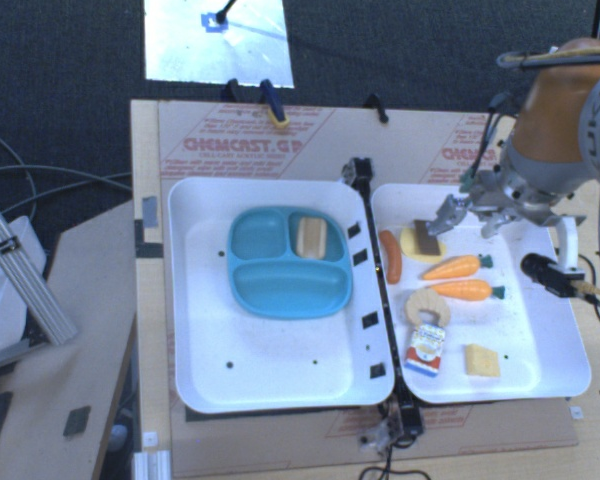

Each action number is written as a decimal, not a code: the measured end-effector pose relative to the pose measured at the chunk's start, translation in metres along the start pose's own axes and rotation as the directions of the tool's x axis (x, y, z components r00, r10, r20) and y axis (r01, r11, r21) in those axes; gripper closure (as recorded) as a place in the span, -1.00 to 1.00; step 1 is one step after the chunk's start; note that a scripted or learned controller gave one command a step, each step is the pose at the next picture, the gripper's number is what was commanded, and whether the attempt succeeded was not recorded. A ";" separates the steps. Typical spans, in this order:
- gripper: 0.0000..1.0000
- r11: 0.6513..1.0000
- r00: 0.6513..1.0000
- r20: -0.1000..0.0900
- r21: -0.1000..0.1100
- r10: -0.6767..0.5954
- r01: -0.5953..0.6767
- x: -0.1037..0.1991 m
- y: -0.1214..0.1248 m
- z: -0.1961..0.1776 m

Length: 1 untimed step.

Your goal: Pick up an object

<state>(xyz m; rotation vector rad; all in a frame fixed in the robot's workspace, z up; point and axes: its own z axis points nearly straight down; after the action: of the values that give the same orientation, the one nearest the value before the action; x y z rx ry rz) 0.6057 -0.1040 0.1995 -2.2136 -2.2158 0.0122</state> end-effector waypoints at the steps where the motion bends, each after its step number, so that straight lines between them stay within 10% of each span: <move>1: -1.00 1.000 1.000 0.001 -0.014 -0.002 0.002 0.000 0.003 -0.008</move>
<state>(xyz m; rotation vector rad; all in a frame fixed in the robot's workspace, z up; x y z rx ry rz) 0.6086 -0.1038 0.2073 -2.2189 -2.2260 -0.0017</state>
